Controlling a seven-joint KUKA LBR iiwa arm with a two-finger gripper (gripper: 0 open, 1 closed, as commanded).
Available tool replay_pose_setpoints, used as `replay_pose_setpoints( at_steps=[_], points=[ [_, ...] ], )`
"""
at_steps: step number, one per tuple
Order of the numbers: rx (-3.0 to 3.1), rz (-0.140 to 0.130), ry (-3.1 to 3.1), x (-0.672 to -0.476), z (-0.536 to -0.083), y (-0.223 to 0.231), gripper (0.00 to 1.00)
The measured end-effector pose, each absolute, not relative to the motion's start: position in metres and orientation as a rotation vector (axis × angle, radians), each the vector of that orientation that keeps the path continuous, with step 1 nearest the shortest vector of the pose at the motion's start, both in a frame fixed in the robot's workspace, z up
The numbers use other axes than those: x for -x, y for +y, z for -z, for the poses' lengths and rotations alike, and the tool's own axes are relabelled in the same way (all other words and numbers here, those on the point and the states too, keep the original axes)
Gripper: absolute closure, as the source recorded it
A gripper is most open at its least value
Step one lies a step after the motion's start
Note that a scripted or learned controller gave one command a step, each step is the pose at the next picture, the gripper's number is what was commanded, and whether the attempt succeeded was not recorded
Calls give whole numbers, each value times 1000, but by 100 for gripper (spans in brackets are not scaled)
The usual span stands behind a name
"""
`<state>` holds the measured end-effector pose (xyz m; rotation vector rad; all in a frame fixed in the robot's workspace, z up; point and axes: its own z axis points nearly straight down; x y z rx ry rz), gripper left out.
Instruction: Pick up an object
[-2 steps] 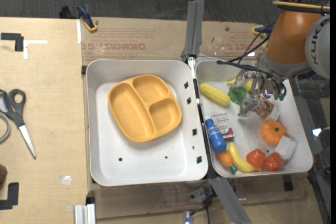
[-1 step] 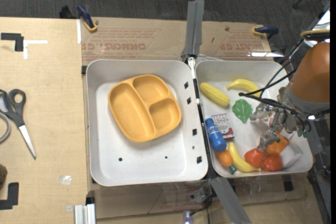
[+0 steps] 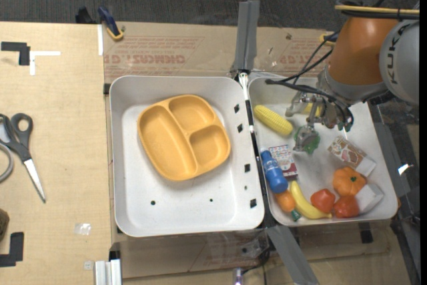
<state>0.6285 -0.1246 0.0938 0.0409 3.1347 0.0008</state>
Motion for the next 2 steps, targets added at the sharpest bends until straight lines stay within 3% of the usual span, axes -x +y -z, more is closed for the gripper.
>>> replay_pose_setpoints(
  at_steps=[1, 2],
  points=[
    [-7, 1, 3138, -583, -93, -158, 0],
    [-46, 0, 3135, -624, -93, -96, 0]
  ],
)
